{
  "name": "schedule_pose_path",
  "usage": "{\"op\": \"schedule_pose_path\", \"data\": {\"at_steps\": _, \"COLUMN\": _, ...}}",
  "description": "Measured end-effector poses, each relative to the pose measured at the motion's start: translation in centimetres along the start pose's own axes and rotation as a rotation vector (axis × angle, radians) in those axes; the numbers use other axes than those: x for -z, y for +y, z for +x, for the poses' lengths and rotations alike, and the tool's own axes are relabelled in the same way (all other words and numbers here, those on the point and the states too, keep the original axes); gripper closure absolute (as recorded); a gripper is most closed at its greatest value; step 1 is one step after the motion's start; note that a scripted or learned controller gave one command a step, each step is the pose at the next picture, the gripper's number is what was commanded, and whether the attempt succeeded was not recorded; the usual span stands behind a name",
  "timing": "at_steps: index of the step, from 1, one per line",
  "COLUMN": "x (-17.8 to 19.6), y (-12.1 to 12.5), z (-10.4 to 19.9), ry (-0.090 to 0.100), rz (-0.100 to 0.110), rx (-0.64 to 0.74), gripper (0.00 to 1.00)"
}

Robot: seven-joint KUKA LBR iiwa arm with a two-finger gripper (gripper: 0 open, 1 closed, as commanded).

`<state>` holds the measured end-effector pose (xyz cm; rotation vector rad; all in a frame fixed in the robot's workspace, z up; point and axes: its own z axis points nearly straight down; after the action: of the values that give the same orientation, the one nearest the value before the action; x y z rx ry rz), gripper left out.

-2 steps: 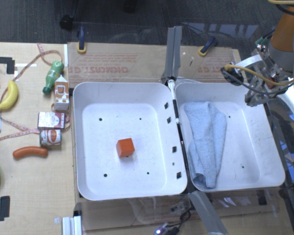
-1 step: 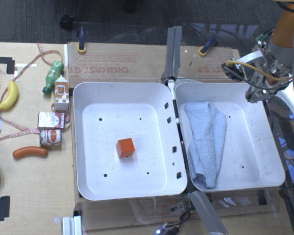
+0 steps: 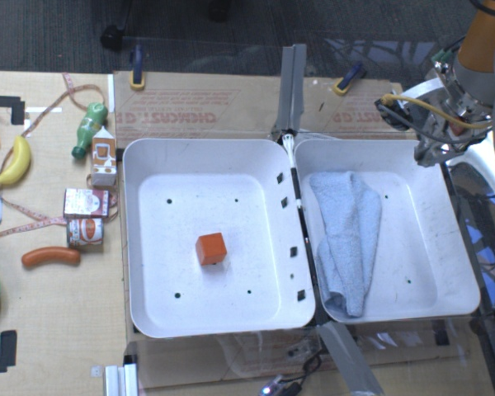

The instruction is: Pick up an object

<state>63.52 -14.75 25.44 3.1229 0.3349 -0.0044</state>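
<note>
A small orange cube (image 3: 211, 248) lies flat on the floor of the left bin (image 3: 148, 163), a little below its middle. In the right bin (image 3: 445, 246) a crumpled blue-grey towel (image 3: 346, 238) stretches from the back wall down to the front edge. My gripper (image 3: 433, 143) hangs at the far right, above the back right corner of the right bin. It is well away from the towel and far from the cube. Cables and the wrist body cover it, and nothing shows in it.
Left of the bins lie a banana (image 3: 12, 163), a green bottle (image 3: 89, 126), a small carton (image 3: 103, 159), a can (image 3: 85, 232) and a sausage (image 3: 51, 257). A grey divider post (image 3: 292, 89) stands behind the seam between the bins.
</note>
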Motion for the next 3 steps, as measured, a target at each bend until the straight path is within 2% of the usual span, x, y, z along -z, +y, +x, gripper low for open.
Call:
{"op": "schedule_pose_path", "data": {"at_steps": 1, "x": -14.6, "y": 1.7, "z": -1.8, "ry": -0.002, "rz": 0.003, "rx": -0.016, "gripper": 1.00}}
{"op": "schedule_pose_path", "data": {"at_steps": 2, "x": -2.6, "y": 3.1, "z": -1.2, "ry": 0.000, "rz": 0.001, "rx": -0.010, "gripper": 1.00}}
{"op": "schedule_pose_path", "data": {"at_steps": 3, "x": -13.7, "y": -2.8, "z": -0.7, "ry": -0.003, "rz": 0.003, "rx": -0.004, "gripper": 1.00}}
